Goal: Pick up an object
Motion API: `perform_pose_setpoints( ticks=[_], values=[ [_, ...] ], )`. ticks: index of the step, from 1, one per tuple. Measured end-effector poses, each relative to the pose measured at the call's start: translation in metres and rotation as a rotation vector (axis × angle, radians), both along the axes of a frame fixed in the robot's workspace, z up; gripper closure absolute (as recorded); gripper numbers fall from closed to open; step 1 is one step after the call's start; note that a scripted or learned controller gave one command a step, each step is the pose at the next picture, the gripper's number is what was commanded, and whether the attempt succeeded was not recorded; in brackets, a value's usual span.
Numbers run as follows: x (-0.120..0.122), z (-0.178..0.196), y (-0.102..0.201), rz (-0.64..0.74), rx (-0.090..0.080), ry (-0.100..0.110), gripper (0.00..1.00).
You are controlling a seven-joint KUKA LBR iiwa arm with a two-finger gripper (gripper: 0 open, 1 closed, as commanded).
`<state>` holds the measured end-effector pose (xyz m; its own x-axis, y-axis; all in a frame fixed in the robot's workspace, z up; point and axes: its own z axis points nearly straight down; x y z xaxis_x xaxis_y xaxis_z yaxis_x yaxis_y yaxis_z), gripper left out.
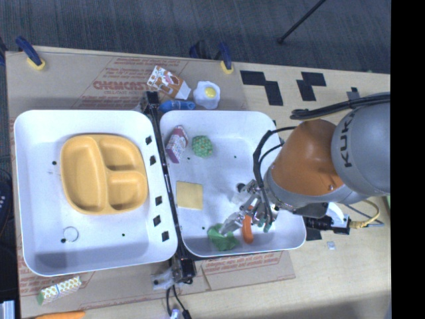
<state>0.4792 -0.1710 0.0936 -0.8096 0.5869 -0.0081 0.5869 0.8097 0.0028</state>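
Fingers of the gripper (247, 219) reach down into the near right corner of the right bin (265, 126), and whether they are spread or pressed together cannot be told from this angle; metal links and wires crowd the spot. An orange carrot-like piece (248, 231) stands right at the fingertips, touching or just beside them, but it is not clear that it sits between them. Just left of it lies a green leafy toy (222, 238), close to the bin's near wall. Above the wrist, the orange band (302, 161) and grey arm (365, 148) lean in from the right, over the bin's right rim.

Farther left in the same bin, a flat yellow cheese-like square (190, 195) lies near the divider. Toward the far side sit a green bumpy ball (202, 146) and, beside it, a small dark red carton (176, 144).

The left bin (33, 178) holds a yellow divided tray (104, 173). Beyond the bins, on the cardboard-covered bench (113, 82), rest a small printed box (163, 80), a blue object (176, 104) and a white and yellow egg-like toy (208, 94).
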Motion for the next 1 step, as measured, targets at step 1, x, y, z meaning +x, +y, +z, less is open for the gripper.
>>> perform_pose_setpoints(
  ticks=[1],
  values=[
    [0.0268, -0.0012, 0.0204, 0.291, 0.001, 0.007, 0.00]
  ],
)
